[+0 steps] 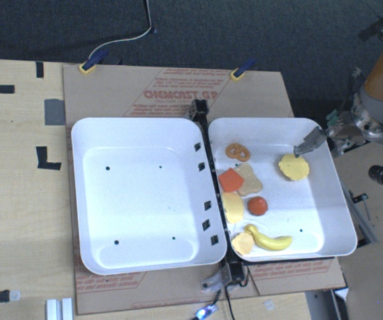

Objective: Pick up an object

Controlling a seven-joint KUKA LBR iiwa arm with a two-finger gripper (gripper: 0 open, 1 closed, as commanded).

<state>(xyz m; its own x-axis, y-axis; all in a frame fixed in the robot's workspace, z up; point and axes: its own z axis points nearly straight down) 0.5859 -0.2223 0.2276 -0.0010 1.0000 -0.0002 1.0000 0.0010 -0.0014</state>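
Camera view: claw (303, 149) just above flat yellow plastic toy-food disc (293, 168), can't tell its state. Disc prob. light, stiff, slick; pinch across its edges.

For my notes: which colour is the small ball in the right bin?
The ball is red, seen in the camera view.

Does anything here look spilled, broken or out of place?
Nothing stands out. The toy foods all lie inside the right white bin: a brown pretzel, an orange block, a red ball, a yellow banana and a round yellow piece beside the grey gripper.
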